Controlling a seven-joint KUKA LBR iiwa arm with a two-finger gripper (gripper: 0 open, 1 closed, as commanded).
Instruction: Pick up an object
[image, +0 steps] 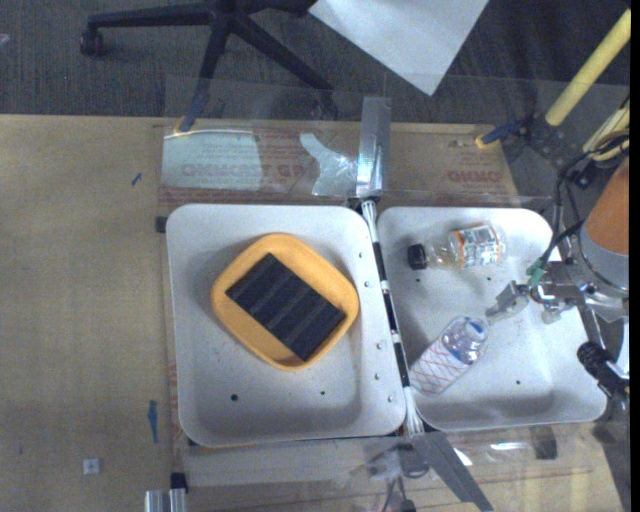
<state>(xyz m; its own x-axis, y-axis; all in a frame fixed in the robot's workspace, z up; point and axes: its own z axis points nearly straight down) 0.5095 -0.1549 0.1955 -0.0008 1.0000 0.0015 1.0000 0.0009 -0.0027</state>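
**Sam:** What is in the bins?

**Me:** I will go from the wall between the two bins (383, 290). To its left is the left bin (195, 400). An orange tray with a dark ridged top (285, 300) lies there, near the middle and turned at a slant. To the wall's right is the right bin (520, 400), and two bottles lie in it on their sides.

**Sam:** Which bottles?

**Me:** One is a small bottle with a black cap and an orange label (458, 247), up near the back edge. The other is a clear bottle with a blue label and red criss-cross lines (449, 354). It lies close to the wall, and its low end is almost touching it.

**Sam:** Where is the gripper?

**Me:** The gripper (505, 300) is over the right bin, well to the right of the wall, coming in from the far side. It sits between the two bottles and touches neither. I see nothing between its fingers. I cannot tell if they are apart or together.

**Sam:** Any open room?

**Me:** Yes. The front right part of the right bin is bare white floor. The left bin has bare floor all around the tray, most of it along the front edge.
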